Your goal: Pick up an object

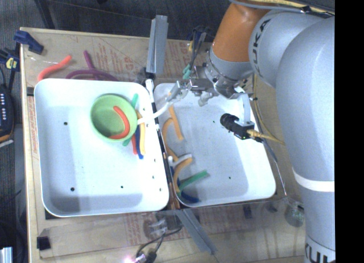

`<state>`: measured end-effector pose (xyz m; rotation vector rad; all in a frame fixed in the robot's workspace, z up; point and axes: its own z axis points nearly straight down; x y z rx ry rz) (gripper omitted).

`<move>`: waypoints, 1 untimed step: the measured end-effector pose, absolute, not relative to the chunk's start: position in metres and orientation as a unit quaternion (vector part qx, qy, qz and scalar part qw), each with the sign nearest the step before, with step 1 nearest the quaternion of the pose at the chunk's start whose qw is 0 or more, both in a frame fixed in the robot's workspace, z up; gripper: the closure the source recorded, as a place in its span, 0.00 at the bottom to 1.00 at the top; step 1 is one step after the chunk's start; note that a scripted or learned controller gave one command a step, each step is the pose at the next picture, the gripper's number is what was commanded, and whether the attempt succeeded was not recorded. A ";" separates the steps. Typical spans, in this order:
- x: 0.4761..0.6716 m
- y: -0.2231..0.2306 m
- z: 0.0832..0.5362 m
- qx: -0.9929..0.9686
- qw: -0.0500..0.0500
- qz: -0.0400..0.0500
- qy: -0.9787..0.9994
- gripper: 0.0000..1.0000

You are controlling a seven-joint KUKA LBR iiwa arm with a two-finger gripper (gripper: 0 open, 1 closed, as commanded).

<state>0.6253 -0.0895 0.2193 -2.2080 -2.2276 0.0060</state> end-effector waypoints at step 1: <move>0.615 -0.134 0.093 -0.717 -0.001 0.001 -0.697 0.00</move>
